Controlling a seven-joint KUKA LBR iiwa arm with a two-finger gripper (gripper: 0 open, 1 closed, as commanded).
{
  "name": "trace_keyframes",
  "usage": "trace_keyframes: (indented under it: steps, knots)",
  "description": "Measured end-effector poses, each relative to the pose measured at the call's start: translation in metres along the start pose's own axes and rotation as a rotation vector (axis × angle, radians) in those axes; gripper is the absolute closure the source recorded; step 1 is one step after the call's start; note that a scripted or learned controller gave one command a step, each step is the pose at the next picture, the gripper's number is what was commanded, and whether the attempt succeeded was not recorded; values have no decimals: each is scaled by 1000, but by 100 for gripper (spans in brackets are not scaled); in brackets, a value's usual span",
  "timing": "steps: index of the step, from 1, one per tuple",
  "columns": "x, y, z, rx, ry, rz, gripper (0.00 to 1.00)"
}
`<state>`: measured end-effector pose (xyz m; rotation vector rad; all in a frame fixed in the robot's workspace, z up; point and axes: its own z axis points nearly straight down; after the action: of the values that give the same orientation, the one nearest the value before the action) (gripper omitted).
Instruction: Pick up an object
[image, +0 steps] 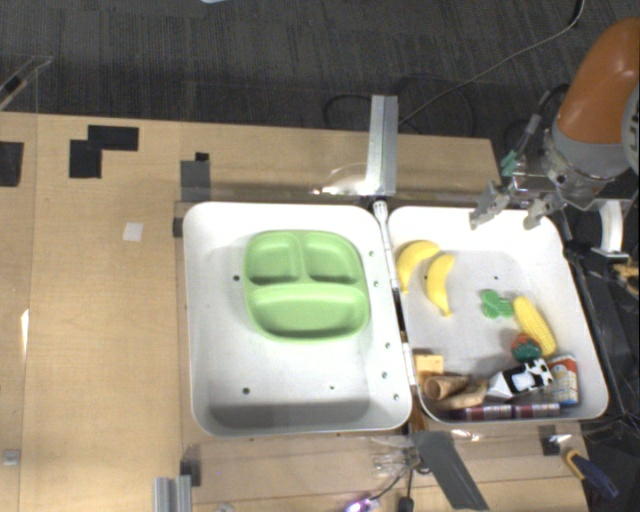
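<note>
Green plastic, moulded into a three-compartment tray (305, 283), lies flat in the middle of the shallow white left bin (215, 330), which fills the centre of the frame. Just to its right, across a metal divider, sits the shallow white right bin (560, 270), and this one carries the loose objects: two yellow bananas (428, 270) lying side by side near its upper left corner, a small green toy (495, 304) toward the middle, and a yellow corn cob (533, 324) just right of it, tilted on a diagonal. Along the lower edge of that bin a clutter of small items is bunched together (a black-and-white cow figure (528, 377) among them, with a tan block (429, 364) at the lower left). The two-finger gripper (510, 207) hangs at the upper right of the frame, over the far rim of the right bin, its fingers spread apart with nothing between them, well apart from the bananas and the corn. Behind it rises the grey arm with its orange band (600, 75).
</note>
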<state>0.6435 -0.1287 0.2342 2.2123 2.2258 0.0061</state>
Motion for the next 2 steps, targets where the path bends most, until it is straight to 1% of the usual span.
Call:
trace_keyframes:
  steps: [1, 2]
  knots:
    - [33, -8, 137, -2, 0, 37, 0]
    - [35, -5, 125, -8, 1, 36, 100]
